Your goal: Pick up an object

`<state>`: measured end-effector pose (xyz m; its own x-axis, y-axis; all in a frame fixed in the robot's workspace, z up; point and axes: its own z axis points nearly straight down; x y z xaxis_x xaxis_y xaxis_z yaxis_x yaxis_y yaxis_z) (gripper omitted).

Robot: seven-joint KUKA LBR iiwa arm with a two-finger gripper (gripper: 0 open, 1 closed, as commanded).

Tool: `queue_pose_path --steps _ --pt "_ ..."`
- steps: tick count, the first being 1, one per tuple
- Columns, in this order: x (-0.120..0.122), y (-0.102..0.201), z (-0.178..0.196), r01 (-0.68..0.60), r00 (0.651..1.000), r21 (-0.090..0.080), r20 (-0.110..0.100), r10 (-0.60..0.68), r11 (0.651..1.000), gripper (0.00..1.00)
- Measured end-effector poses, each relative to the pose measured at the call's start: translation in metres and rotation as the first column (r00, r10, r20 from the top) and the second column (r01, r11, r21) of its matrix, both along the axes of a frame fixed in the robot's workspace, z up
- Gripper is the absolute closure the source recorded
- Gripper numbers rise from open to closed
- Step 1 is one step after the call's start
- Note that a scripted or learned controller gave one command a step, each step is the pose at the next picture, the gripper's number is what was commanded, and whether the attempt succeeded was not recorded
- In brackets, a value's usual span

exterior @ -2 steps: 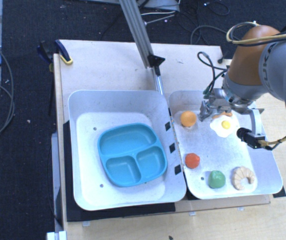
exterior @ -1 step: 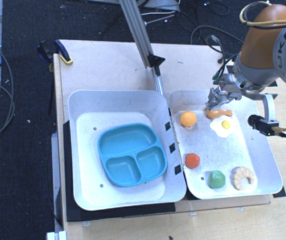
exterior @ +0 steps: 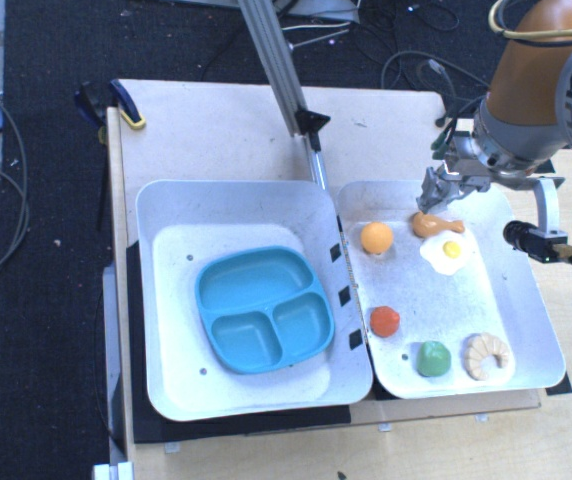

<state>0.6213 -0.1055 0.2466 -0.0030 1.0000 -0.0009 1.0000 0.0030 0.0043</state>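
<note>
gripper (exterior: 434, 196) hovers just above the drumstick (exterior: 436, 226) in the right bin (exterior: 526, 313), nothing held. can't tell how the fingers are set. next it probably needs to drop and close.

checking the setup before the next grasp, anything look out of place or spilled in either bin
Nothing stands out. The blue divided plate lies flat in the left bin. In the right bin, the orange ball, drumstick, fried egg, red piece, green piece and shrimp lie apart inside its rim.
</note>
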Motion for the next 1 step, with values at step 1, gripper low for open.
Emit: queue_pose_path --steps 1 --pt "-0.0233 0.0467 0.0072 -0.003 1.000 0.002 -0.005 0.003 1.000 1.00"
